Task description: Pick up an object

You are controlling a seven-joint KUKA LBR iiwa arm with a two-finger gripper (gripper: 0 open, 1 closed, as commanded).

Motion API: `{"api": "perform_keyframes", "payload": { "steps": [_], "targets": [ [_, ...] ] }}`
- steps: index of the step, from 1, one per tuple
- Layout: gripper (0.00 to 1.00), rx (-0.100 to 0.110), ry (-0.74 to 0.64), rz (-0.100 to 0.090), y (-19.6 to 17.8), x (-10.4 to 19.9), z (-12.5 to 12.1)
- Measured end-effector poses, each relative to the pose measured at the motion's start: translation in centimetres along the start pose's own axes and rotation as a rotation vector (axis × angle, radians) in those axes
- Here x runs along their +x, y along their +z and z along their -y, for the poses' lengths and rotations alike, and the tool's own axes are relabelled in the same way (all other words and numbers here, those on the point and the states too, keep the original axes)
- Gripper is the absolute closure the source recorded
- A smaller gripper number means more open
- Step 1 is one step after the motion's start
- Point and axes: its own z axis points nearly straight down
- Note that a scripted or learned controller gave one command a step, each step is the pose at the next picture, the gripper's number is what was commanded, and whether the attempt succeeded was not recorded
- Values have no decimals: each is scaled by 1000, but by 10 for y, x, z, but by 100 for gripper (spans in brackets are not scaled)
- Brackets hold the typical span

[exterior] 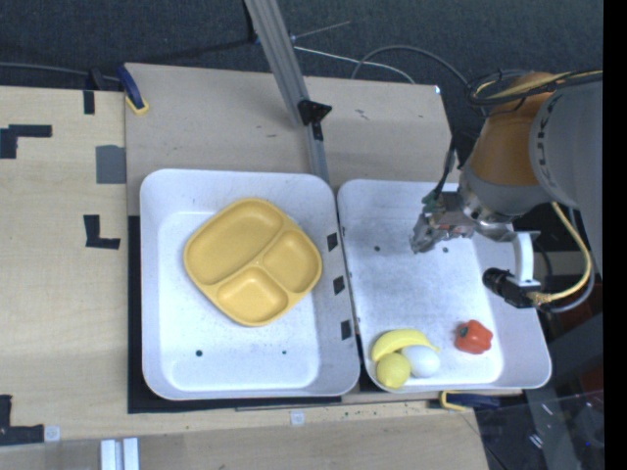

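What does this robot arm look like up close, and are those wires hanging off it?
The arm is bulky, rounded and grey, with an orange band above the wrist. A small dark metal gripper sits at its tip. Yes: yellow and black cables loop beside it, and a white fitting is at its side.

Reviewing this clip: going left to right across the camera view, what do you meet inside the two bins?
Yellow divided plate in the left bin → in the right bin: yellow fruits → white egg-like thing, touching them → gripper, farther back → red thing.
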Motion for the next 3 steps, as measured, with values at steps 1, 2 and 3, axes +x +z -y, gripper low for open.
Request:
{"api": "perform_keyframes", "payload": {
  "steps": [1,2,3],
  "targets": [
    [100,-7,1,2,-58,0,7],
    [100,-2,2,1,-53,0,7],
    [100,-3,-4,-1,-64,53,0]
  ]
}}
